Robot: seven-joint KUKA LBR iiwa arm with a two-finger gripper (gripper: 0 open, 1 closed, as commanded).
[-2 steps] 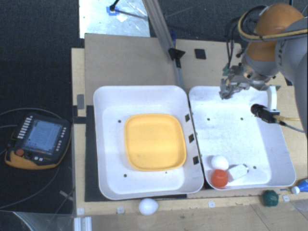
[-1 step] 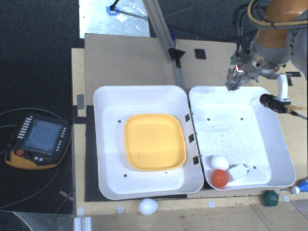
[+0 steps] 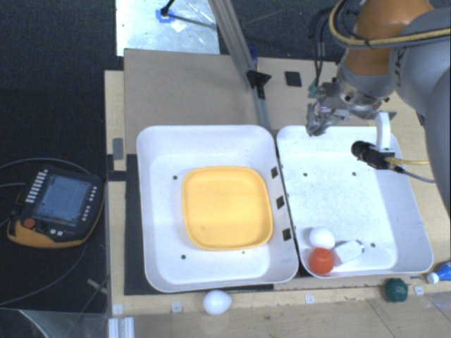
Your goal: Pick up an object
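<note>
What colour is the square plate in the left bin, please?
Yellow plate, shown in the camera view.

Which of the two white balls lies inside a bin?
The white ball in the right bin, touching the red ball. The other white ball lies outside, below the left bin.

White ball (image 3: 321, 236) touching red ball (image 3: 322, 260), right bin's near corner

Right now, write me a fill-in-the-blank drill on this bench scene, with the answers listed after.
1. The yellow plate lies in the ____ bin.
2. The orange ball sits in the right bin, touching a ____ ball.
3. The gripper hovers over the right bin's ____ edge.
4. The white egg lies ____ the bins.

Answers: left; white; far; outside
</note>
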